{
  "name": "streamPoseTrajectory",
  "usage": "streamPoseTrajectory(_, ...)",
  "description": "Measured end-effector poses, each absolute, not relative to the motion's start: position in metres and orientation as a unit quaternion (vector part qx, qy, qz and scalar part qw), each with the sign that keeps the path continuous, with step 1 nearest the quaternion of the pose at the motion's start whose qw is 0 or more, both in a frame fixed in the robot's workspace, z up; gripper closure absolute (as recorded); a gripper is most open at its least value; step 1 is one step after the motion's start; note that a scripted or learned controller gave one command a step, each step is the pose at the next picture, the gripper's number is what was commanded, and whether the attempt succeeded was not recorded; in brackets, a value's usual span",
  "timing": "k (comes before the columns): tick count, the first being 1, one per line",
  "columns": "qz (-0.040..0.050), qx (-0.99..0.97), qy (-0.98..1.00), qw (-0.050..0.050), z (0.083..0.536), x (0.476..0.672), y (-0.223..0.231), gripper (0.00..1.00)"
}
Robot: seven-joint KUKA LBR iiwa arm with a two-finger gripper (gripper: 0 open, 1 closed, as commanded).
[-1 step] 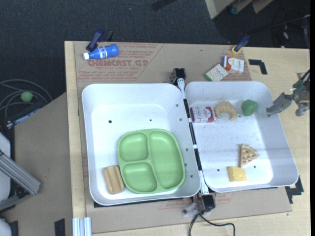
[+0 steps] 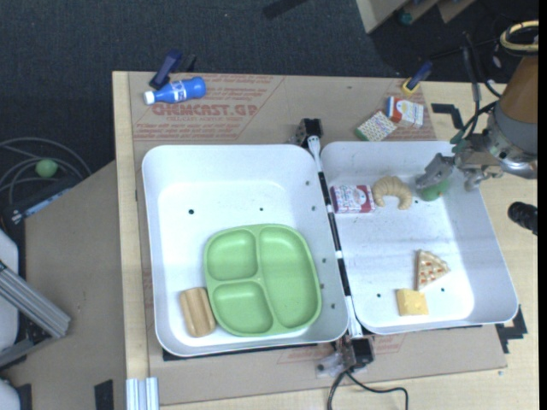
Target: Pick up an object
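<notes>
Two white bins, claw (image 2: 436,180) near right bin's (image 2: 479,307) far edge, grip state unclear, croissant (image 2: 392,190) beside.

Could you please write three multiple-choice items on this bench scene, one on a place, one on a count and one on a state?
1. Where does the light green plastic divided plate lie?
A. in the left white bin
B. in the right white bin
C. on the cardboard behind the bins

2. How many compartments does that plate have?
A. two
B. three
C. five

3. How does the blue-and-white plastic bottle rest?
A. upright in a bin
B. on its side on the cardboard
C. tipped against the plate

Answers: 1 A, the plate sits beside the tan bread-like piece in the left bin. 2 B, three wells show. 3 B, it lies flat behind the left bin.
</notes>
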State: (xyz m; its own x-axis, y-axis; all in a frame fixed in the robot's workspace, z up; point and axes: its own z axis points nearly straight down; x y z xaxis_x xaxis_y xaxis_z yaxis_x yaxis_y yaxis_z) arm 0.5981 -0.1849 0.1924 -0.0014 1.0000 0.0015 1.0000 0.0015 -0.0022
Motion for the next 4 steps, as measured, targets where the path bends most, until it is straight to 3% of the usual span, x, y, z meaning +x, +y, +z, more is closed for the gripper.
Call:
streamPoseTrajectory(1,0.0005,-0.707,-0.707,0.001,0.083,0.638,-0.193,0.0)
streamPoseTrajectory(2,0.0013,-0.707,-0.707,0.001,0.085,0.656,-0.131,0.0)
streamPoseTrajectory(3,0.0049,-0.707,-0.707,0.005,0.094,0.654,-0.132,1.0)
streamPoseTrajectory(4,-0.0023,-0.706,-0.708,-0.001,0.187,0.626,-0.038,1.0)
